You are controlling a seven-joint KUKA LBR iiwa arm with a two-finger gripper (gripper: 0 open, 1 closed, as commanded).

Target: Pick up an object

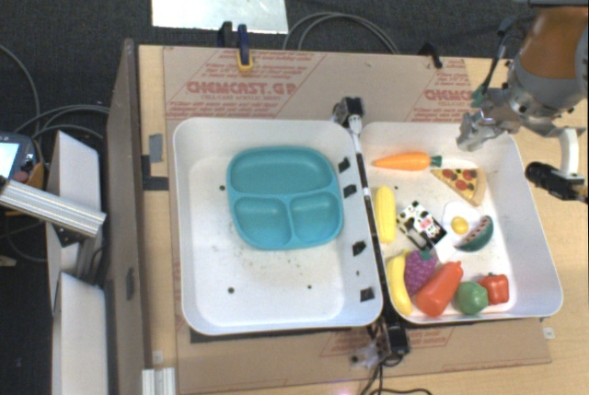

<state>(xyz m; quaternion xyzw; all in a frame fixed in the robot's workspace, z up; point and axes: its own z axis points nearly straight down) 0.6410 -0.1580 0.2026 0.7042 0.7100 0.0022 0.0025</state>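
Observation:
The right bin (529, 227) holds several toy foods: an orange carrot (401, 161), a pizza slice (461, 181), a corn cob (385, 213), a black-and-white cow figure (421, 224), a fried egg (457, 224), a watermelon slice (474, 234), a banana (398, 283), purple grapes (419, 268), a red-orange bottle-shaped piece (440, 288), a green pepper (471, 297) and a red piece (496, 288). My gripper (473, 132) hangs over the bin's far right corner, above and right of the pizza slice. Nothing shows between its tips.
The left bin (207, 292) holds a teal divided plate (283, 198). Black clips (357, 191) run along the divider between the bins. Cables lie behind the bench, and a metal rail (51, 204) sits at the left. A brown board (276, 80) lies under both bins.

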